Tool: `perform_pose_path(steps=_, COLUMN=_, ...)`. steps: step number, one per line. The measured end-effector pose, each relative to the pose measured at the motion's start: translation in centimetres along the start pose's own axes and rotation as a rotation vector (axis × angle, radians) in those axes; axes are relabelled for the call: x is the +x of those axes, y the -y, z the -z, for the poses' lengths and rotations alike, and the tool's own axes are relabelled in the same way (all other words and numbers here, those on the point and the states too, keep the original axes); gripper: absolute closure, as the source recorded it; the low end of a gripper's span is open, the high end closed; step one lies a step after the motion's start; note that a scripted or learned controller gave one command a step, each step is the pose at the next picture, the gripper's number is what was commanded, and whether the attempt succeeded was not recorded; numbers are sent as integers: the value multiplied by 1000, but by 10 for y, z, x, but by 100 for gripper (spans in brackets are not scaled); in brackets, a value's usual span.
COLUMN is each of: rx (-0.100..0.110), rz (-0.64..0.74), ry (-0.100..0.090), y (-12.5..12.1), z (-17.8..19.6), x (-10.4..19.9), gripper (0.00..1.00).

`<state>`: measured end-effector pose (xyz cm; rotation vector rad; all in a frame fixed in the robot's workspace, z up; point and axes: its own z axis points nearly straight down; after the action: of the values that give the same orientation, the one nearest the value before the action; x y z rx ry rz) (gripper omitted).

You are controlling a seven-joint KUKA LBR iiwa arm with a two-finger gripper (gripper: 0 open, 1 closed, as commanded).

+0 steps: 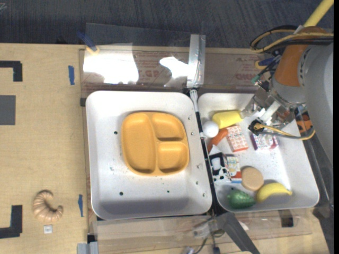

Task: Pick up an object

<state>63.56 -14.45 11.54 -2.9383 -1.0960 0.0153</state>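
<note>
Reaching in from view right, the arm (319, 81) sat over the far right corner of the right bin (306, 165). The orange band (288, 67) was above the wrist, and the wrist was angled down and toward view left. The claw (260, 111) was low over the bin's far end. Its state: couldn't tell, spread or pressed together wasn't readable from this angle.

Candidate objects, placed relative to the claw:
- yellow block (226, 118): just to its view left
- white ball (211, 128) and orange stick (218, 137): further left, by the bin wall
- red-and-white packet (237, 140): left and nearer the camera
- purple packet (265, 141): just below it in view, closest
- tan disc (252, 178), banana (273, 191), green item (240, 198): well apart, at the near end

The left bin (100, 157), well to the claw's left, held an orange divided tray (155, 142). A croissant-shaped thing (47, 205) lay on the table (37, 142), far left.
</note>
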Motion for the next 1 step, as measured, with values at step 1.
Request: perform_pose_path(steps=1, rx=-25, rz=-176, ry=-10, y=18, z=-17, x=10, gripper=0)
